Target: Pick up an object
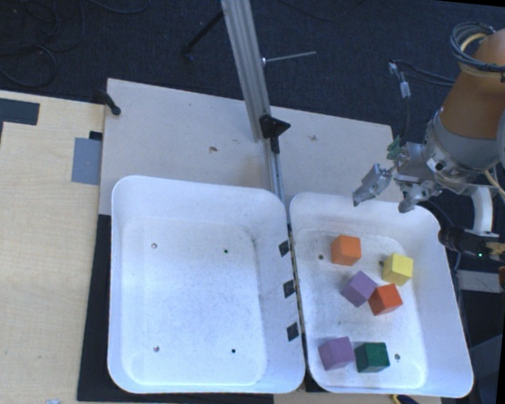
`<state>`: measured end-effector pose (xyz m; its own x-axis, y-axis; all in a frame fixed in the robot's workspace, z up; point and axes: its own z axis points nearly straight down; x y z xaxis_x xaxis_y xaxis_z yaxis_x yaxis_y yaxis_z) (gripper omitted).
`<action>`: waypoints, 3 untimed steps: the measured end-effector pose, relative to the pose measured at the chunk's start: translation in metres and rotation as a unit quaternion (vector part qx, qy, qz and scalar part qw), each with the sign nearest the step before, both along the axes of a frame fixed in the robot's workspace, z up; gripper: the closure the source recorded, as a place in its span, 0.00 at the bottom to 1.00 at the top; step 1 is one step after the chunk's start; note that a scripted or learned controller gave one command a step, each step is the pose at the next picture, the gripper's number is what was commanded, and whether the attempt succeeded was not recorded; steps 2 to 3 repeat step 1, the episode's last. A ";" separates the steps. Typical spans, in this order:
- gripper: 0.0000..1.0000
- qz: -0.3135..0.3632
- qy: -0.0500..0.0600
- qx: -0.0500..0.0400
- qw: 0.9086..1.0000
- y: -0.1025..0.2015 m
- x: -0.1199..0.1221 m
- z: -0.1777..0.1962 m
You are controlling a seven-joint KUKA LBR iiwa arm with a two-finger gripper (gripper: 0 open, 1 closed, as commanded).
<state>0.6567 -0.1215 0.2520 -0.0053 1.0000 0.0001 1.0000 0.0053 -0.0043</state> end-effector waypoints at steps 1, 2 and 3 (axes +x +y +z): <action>1.00 0.002 0.000 0.000 1.000 0.000 0.000 0.010; 1.00 0.002 0.000 0.000 1.000 0.000 0.000 0.010; 1.00 0.002 0.000 0.000 1.000 0.000 0.000 0.010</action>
